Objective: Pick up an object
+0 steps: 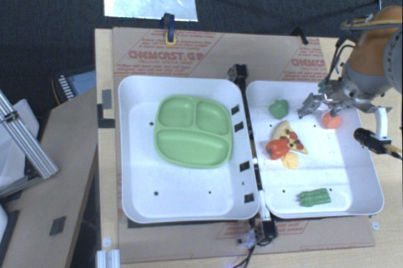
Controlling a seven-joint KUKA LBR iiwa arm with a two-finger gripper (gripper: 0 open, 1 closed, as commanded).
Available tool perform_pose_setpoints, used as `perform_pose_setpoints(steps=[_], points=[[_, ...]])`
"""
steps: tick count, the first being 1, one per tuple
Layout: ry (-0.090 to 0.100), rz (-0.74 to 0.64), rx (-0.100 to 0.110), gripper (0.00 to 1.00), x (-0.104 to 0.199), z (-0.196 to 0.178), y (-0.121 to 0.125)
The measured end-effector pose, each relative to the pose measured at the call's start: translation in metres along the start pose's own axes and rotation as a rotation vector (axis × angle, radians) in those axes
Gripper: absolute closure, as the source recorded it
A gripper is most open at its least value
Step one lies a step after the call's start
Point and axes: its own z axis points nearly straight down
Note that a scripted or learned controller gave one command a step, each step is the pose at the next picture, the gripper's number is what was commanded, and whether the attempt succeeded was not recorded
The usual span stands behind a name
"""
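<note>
In the right bin [362,197], my gripper [321,107] hovers over the far right part with its fingers spread open. A small orange-red fruit [332,121] lies just under the nearer fingertip and is not held between the fingers. To the gripper's left sits a green toy vegetable [278,109]. Toward the bin's middle lie a pizza slice [291,134], a red pepper [276,148] and a small yellow piece [289,161]. A green ridged item [313,197] rests near the front edge.
The left bin [135,197] holds a green divided plate [192,131]. Black clips run along the seam between the bins [252,153]. A black part of the arm [371,139] juts over the right bin's right side. Cardboard lies beneath both bins.
</note>
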Motion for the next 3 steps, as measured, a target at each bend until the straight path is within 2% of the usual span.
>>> perform_pose_setpoints(steps=[1, 2, 3], points=[[0.012, -0.008, -0.011, 0.0, 0.008, 0.043, 0.006], [0.003, -0.009, -0.011, 1.0, 0.005, 0.033, 0.005], [-0.001, -0.003, -0.008, 1.0, 0.012, -0.027, 0.013]])
